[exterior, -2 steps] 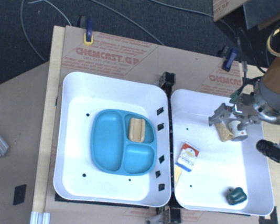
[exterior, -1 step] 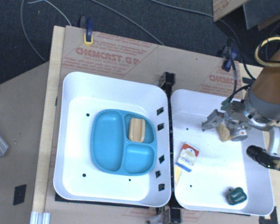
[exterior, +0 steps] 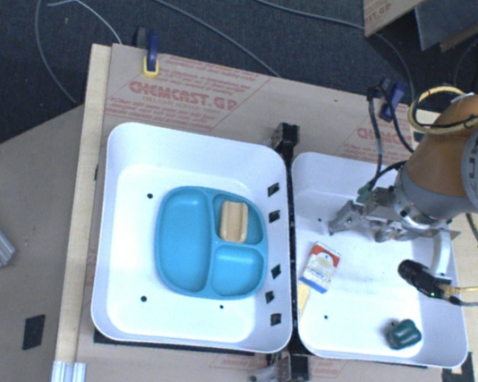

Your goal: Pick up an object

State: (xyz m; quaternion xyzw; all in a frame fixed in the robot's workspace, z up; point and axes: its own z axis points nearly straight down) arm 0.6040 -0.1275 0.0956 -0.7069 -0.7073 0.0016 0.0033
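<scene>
In the right bin a small white packet with red and blue print lies near the left wall. A dark green lump rests near the front right corner. My gripper hangs over the bin's back part, above and to the right of the packet and apart from it. Nothing shows in its grasp. The left bin holds a blue divided plate with a tan block in its upper right compartment.
The grey arm with its orange band comes in from the right over the right bin's back edge. A black cable end with a yellow lead hangs over that bin's right side. Black clips line the divide between bins.
</scene>
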